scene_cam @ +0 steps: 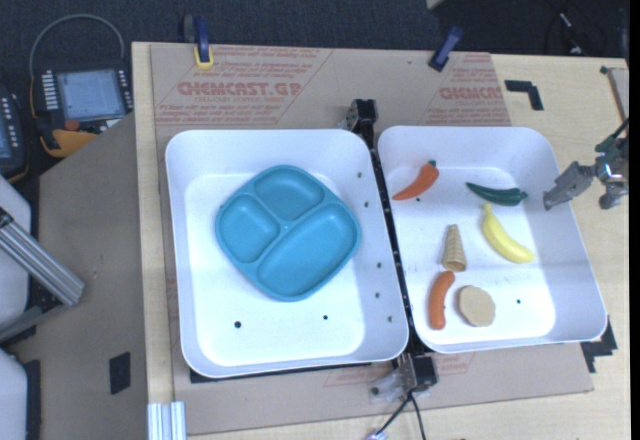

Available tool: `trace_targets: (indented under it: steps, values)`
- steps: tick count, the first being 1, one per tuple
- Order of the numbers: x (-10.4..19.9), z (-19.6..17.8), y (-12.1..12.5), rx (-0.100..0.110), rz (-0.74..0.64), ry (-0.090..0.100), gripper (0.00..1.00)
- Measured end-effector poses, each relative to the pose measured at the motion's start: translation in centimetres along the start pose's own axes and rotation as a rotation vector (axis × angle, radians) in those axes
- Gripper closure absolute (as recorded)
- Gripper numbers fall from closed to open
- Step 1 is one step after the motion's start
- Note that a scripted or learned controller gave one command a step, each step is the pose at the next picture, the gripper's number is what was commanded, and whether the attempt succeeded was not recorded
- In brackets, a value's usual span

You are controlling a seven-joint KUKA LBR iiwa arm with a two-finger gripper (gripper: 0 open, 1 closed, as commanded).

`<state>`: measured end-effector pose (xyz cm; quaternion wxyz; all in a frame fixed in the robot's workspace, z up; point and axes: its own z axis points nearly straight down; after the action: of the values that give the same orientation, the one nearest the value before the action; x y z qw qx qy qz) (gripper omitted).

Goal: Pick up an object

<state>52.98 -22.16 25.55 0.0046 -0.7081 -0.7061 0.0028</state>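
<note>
Where the right bin (pixel 560 328) comes nearest the camera, a round tan biscuit-like piece (pixel 477 306) lies close to its near wall, with an orange sausage-shaped piece (pixel 439 299) just beside it on the left, long axis running near to far. Just beyond these an ice-cream cone (pixel 454 248) lies with its narrow tip pointing to the far wall. Toward the bin's right side a yellow banana (pixel 505 236) lies on a slant, one end toward the far left, the other toward the near right. Farther back a dark green pepper (pixel 497 193) lies crosswise, and near the far left corner an orange-red chilli (pixel 417 182) tilts with its stem end up toward the far right.

At the right bin's right rim the claw (pixel 566 186) hangs level with the green pepper and apart from it; nothing is seen between its fingers, and how far open they are cannot be told.

Across the divider, the left bin (pixel 200 328) holds a blue three-compartment plate (pixel 288 231), lying at an angle near the middle, its compartments bare. Both bins sit on the tabletop (pixel 150 228).
</note>
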Motion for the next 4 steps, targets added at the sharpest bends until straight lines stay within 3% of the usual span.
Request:
trace_targets:
  steps: [1,4]
  values:
    - [0.0,-0.5,0.2,-0.010,-0.003,-0.003,0.00]
    - [0.4,15.1,0.2,-0.005,-0.003,0.000,0.00]
